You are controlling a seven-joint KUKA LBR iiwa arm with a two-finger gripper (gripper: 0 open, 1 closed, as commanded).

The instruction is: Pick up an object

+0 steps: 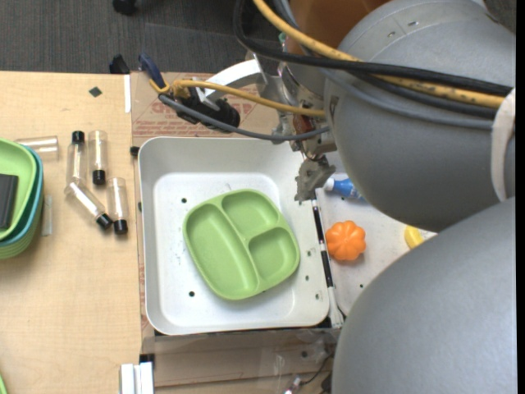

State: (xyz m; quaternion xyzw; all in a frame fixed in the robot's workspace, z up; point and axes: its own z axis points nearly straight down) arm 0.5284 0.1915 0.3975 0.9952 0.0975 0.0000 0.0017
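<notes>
Gripper (308, 179) above bin divider, grip state unclear; orange pumpkin (345, 240) below-right, apart

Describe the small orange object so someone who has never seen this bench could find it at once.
Start at the white bin holding the green divided plate, then cross the divider into the neighbouring right bin. Just past that divider lies a small orange pumpkin, round and ribbed. Its neighbours are a blue-and-white item above and a yellow piece to its right.

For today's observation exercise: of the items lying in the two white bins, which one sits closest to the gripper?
The blue and white item, lying just right of the gripper in the right bin; the orange pumpkin and green divided plate lie farther off.
</notes>
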